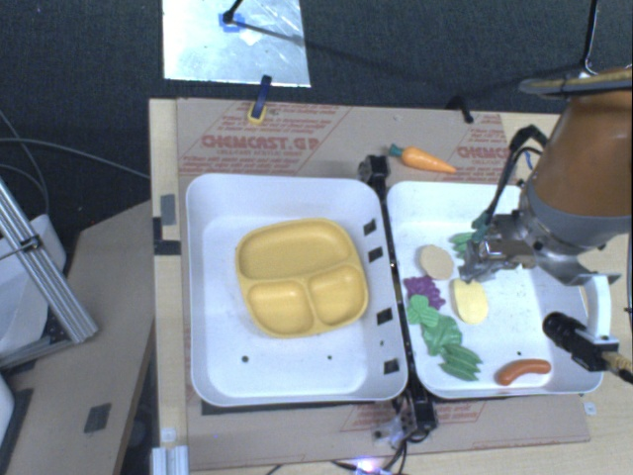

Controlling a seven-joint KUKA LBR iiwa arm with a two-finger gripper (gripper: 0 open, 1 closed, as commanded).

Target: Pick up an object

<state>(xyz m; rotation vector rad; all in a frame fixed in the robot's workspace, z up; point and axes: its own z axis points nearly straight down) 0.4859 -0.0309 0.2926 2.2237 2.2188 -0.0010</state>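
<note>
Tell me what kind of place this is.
Probably a robotics lab test bench: a robot arm reaches over two white bins, one holding a yellow divided plate, the other toy food such as a sausage.

Two white bins (pixel 203 295), 1 yellow tray (pixel 297 275), 1 carrot (pixel 423 159), 1 sausage (pixel 521 371), 1 grape bunch (pixel 424 289), approx. 2 pale pieces (pixel 435 261).

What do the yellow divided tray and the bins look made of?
Yellow tray: likely molded plastic, matte, one even color with soft rounded compartment walls. Left bin and right bin: probably thin white plastic, smooth, faint sheen, rounded corners.
</note>
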